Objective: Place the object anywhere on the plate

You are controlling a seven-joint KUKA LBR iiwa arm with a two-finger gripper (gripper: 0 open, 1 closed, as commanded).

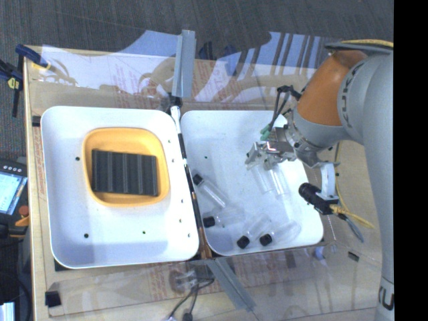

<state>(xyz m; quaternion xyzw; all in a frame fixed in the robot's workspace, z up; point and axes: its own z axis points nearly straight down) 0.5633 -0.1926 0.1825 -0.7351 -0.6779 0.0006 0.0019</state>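
Over right bin: gripper [273, 154] hangs low above the upper middle of the right bin [221, 129], arm [348, 92] reaching in from the right.
Jaws: cannot tell whether apart or together; metal parts and clear plastic blur together there.
Objects: clear vials with black caps, scattered in the right bin. One vial [212, 194] lies left of centre, two caps [255, 240] near the front wall, another clear piece [274, 179] just below the gripper.
Held or not: cannot tell; nothing is plainly seen between the jaws.
Plate: yellow plate [127, 139] with a dark ribbed insert [125, 171], in the left bin [60, 179], well apart from the vials.
Handling (judgement): vials look light, stiff, smooth, likely to roll or slip. Best taken across the body near mid-length, jaws square to the axis.
Obstacles: raised bin walls meeting between the bins must be cleared in transfer; neighbouring vials crowd the front corner.
Risk: transparent bodies make the grasp hard to confirm.
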